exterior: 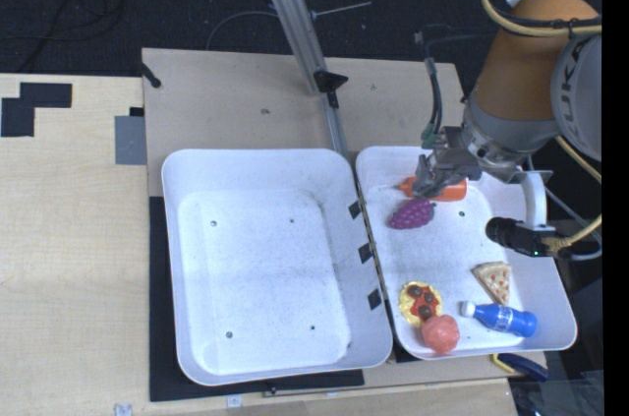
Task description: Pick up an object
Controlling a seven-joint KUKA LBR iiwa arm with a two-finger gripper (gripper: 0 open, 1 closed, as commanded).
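Target area: you have several toys in the right bin [565, 326]; nearest the tool are a purple grape bunch [412, 213] and an orange piece [444, 190], probably a carrot, lying touching or almost touching in the bin's far half
Gripper [428, 184]: it sits low over the orange piece, just behind the grapes; you cannot tell from this angle whether it is parted or closed, and nothing is visibly held
Arm [536, 60]: it reaches in from your right, the orange band high above the bin's far right corner, the wrist tilted down and leftward toward the bin's far left part
Near end of right bin: a pizza slice [494, 281] by the right wall, a blue bottle [501, 318] lying on its side in front of it, a red ball-like fruit [441, 333] and a yellow-and-red toy [420, 300] close together near the left wall
In the way: the grapes lie right beside the tool; the rest are well apart from it
Left bin [187, 178]: it sits just beside the right bin, black clips along the shared edge
Behind the bins: a slanted metal rail [295, 16]
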